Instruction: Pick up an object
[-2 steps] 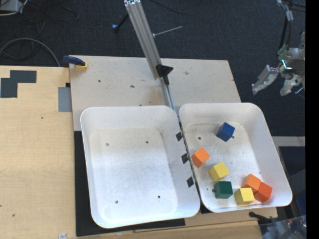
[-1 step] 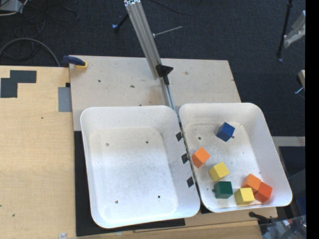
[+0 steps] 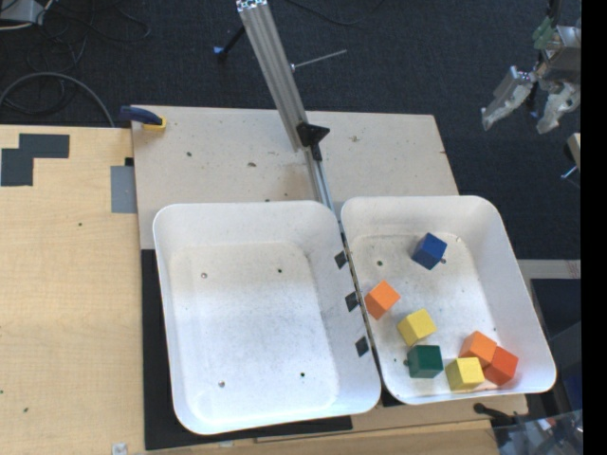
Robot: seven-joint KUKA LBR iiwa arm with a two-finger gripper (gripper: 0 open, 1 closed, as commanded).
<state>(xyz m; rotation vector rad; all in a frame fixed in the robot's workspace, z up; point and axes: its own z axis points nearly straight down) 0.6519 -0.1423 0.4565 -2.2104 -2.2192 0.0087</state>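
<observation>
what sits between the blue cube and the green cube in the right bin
In the camera view, a yellow cube lies between the blue cube and the green cube, with an orange cube just left of that line.

Open floor is offered across the left shallow white plastic bin (image 3: 180, 254). In the right white bin (image 3: 498, 235), room is left along the far wall; coloured cubes are crowded at the near corner (image 3: 474, 360). A slanted aluminium bar (image 3: 282, 79) rises behind the bins.
</observation>
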